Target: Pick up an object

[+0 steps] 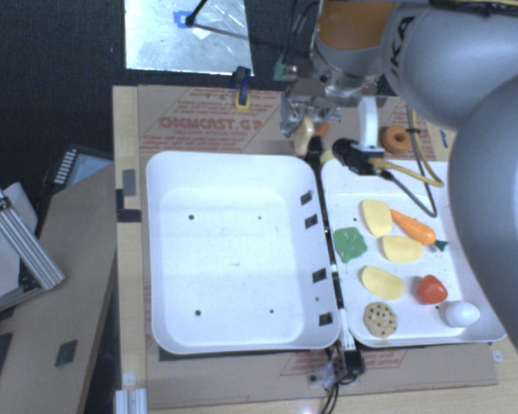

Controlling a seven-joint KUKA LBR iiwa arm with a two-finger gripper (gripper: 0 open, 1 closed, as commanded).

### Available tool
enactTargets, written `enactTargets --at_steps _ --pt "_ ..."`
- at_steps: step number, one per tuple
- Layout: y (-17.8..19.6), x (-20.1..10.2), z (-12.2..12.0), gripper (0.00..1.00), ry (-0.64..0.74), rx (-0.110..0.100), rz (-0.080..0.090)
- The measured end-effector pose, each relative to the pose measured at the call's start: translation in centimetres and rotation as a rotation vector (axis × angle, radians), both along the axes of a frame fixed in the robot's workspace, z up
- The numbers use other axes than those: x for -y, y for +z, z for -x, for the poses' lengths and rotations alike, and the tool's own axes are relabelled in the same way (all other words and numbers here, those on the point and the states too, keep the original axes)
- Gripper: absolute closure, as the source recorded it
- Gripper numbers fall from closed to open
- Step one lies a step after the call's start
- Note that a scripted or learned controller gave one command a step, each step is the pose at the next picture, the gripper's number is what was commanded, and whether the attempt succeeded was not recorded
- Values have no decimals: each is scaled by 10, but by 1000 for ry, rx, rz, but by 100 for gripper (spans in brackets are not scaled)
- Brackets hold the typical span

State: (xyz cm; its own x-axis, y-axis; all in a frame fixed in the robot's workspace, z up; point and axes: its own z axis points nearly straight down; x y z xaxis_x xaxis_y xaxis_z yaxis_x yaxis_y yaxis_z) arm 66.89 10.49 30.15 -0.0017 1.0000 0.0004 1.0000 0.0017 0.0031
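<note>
Nothing was picked yet: my gripper (306,132) hovered at the bins' far edge, grip state unclear, while the carrot (412,226) and cookie (380,318) lay untouched.

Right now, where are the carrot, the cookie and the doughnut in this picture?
carrot (412,226), camera view, middle of its orange body.
cookie (380,318), camera view, centre of its speckled top.
doughnut (396,140), camera view, on its brown ring, left of the hole.
</note>
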Motion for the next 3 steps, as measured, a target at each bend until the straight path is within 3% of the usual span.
enactTargets --at_steps 1,2,3 --pt "22 4 0 100 1 1 0" --pt "19 28 0 100 -3 -2 1" --pt "29 32 0 100 -1 -1 0"
